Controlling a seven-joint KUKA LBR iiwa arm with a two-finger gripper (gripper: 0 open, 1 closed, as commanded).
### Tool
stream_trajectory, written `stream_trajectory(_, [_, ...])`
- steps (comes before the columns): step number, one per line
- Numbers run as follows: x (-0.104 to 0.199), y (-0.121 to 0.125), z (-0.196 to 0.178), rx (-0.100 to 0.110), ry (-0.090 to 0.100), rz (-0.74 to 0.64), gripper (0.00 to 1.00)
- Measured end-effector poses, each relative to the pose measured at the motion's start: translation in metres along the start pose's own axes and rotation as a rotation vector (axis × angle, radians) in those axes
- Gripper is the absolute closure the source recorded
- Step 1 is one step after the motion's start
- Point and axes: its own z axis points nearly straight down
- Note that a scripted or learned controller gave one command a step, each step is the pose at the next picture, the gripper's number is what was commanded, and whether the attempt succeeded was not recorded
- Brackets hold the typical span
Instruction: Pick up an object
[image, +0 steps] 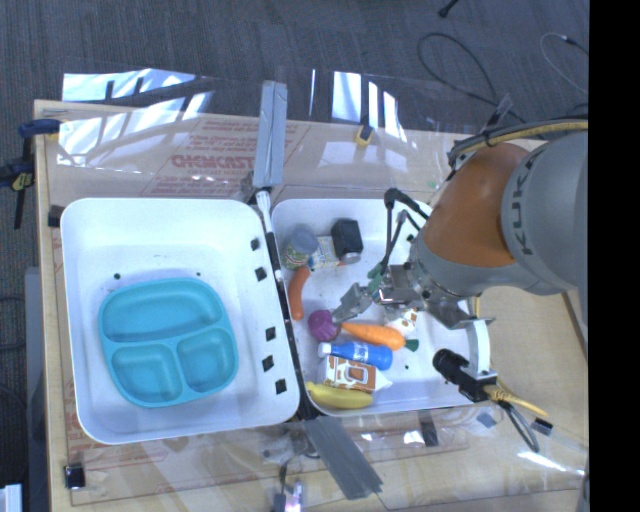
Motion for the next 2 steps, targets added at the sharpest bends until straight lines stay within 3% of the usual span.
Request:
stream_trajectory(1, [-0.0667, 0.0011, 0.0894, -0.012, -0.004, -0.052, 0.00])
stream_trajectory(2, [-0.0669, 0.0009, 0.0807, -0.009, -0.005, -0.057, 1.00])
